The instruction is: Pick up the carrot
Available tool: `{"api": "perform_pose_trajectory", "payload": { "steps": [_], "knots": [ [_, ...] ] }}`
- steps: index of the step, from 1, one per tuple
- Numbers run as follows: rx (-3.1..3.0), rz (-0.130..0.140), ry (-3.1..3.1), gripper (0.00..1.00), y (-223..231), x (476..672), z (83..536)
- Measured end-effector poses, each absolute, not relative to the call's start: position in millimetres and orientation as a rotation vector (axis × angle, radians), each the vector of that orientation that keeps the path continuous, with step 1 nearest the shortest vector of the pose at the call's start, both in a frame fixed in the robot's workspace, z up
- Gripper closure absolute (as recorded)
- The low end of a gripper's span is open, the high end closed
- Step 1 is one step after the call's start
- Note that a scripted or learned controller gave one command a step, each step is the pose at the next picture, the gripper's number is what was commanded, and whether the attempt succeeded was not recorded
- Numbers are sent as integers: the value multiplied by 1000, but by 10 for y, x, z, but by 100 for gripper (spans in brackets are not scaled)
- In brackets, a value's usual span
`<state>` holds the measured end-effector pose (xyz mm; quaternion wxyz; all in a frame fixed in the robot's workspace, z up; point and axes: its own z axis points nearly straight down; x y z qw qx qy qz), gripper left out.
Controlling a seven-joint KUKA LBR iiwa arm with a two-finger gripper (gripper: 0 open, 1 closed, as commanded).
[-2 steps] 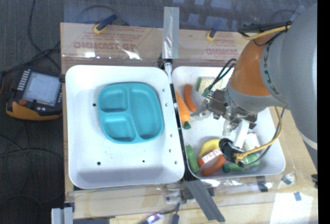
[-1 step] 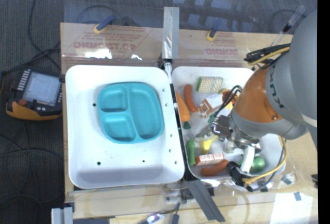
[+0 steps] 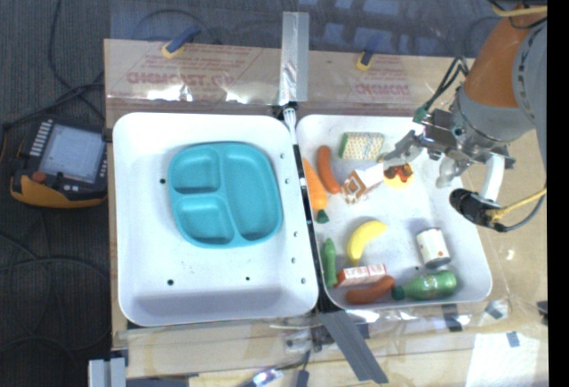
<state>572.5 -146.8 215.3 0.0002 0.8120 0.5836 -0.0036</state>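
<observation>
Orange carrot (image 3: 312, 188) x1, blue tray (image 3: 224, 193) x1

Left bin (image 3: 133, 225): a blue divided plate (image 3: 225, 192) is held at its middle. Right bin (image 3: 462, 238): a carrot (image 3: 313, 187) is laid along the left wall, a sausage (image 3: 328, 169) just beside it; a banana (image 3: 365, 238), a white can (image 3: 432, 247), a green bottle (image 3: 427, 286) and a small carton (image 3: 356, 187) are also contained. Gripper (image 3: 402, 165): positioned over the bin's upper right, apart from the carrot.
</observation>
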Motion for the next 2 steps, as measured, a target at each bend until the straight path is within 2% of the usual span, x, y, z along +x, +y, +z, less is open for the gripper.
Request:
{"api": "perform_pose_trajectory", "payload": {
  "steps": [1,2],
  "knots": [
    [2523,-9,1883,0,-926,5234,1406],
    [2623,13,1719,0,-958,4875,891]
  ]
}}
